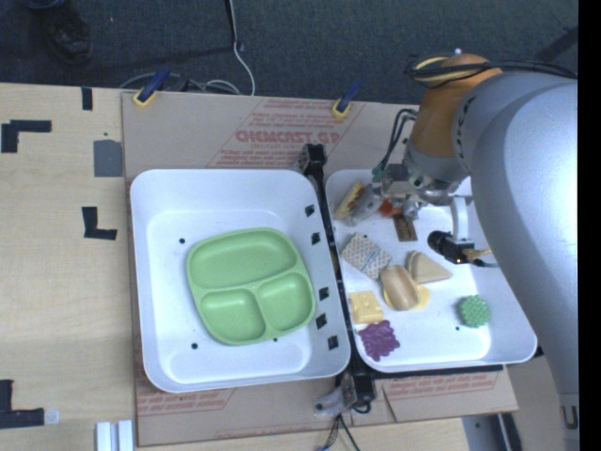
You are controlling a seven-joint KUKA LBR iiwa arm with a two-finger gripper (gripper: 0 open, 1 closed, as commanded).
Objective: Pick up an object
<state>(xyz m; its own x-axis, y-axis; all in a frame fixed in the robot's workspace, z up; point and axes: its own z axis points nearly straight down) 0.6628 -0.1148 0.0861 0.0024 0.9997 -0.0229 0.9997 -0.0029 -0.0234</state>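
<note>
Two white bins sit side by side on the worktop (56, 280). The left bin (155, 205) holds one green divided plate (249, 285). The right bin (502, 341) holds the small toy foods: a purple grape bunch (379, 339) at 6 o'clock, a yellow cheese cube (365, 306), a speckled cracker (365, 255), a bread roll (400, 287), and a green ball (474, 311) at 4 o'clock. The end effector (399, 195) hangs at the bin's 12 o'clock; its opening cannot be made out, and the arm hides the far corner.
</note>
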